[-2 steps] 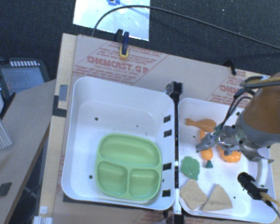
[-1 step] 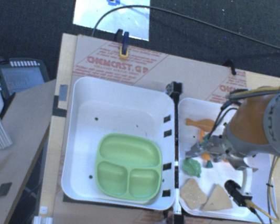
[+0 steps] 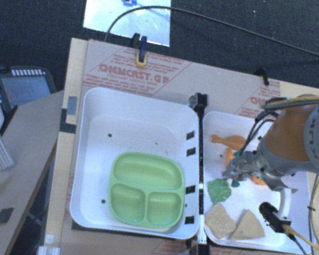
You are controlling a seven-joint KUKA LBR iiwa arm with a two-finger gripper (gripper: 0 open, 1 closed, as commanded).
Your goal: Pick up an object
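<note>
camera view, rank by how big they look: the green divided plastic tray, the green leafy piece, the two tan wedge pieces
1. Green divided plastic tray, by far the largest.
2. The two tan wedge pieces look alike in size; no ranking between them.
3. Green leafy piece, slightly smaller.

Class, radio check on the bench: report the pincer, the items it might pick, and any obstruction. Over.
Pincer low in right bin, finger state unreadable. Green leaf piece just below it, orange pieces behind. Two tan wedges at front. Nothing seen held.
</note>
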